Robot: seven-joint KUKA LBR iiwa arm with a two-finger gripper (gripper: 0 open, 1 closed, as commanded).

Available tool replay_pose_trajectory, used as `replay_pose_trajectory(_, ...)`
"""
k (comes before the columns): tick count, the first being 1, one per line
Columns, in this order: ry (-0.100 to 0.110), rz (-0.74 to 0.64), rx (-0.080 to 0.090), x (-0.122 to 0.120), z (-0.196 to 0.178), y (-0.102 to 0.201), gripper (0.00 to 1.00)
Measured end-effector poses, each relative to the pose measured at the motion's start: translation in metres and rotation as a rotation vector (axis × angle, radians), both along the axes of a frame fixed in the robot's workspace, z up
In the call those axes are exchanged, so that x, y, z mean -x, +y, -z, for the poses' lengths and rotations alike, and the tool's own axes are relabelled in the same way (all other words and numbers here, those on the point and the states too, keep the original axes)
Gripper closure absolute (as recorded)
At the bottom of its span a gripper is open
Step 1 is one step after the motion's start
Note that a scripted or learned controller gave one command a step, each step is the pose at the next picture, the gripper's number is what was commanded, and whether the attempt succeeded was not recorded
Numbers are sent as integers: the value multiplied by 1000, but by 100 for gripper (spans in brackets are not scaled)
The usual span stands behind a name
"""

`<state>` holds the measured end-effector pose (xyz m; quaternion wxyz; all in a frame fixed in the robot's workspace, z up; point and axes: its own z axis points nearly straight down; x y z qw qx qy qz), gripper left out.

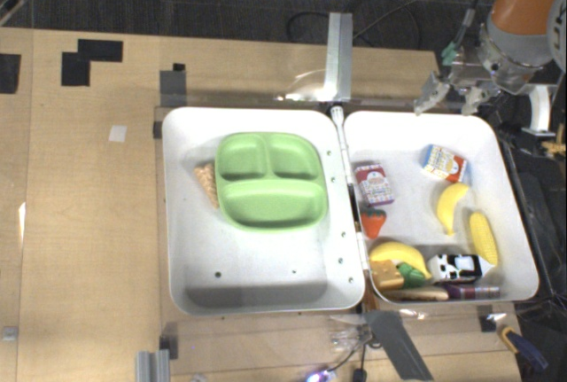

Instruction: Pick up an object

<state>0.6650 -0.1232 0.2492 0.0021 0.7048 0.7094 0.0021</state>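
Camera view, and we start left of the divider (pixel 340 185) where the two bins meet. The left bin (pixel 190 283) carries a green tray (pixel 269 178), its right rim close to the divider, with a tan snack (pixel 206 183) tucked against its far left edge. Bare white floor lies below the tray, so there is easy room there, but little worth picking.

Cross the divider and it gets crowded. A small carton (pixel 374 184) sits just right of it, something red and green (pixel 374 222) below that, then a lemon (pixel 396 258) jammed into the bottom corner with a black-and-white carton (pixel 456 267) and a pencil-like stick (pixel 416 293). A grab there could snag two things or jam against the wall.

Further right lie a blue box (pixel 443 162), a banana (pixel 451 206) and a corn cob (pixel 483 237), the last two close together and rounded, likely to roll out of a pinch.

The claw (pixel 447 95) hangs over the right bin's (pixel 403 130) top rim, far right of the divider, holding nothing. Whether it is spread or closed, I cannot tell. A straight drop risks clipping that rim. The open floor below it looks safest.
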Motion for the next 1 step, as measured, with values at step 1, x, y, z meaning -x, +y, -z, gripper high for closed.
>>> replay_pose_trajectory(1,2,-3,0,62,92,-14,0)
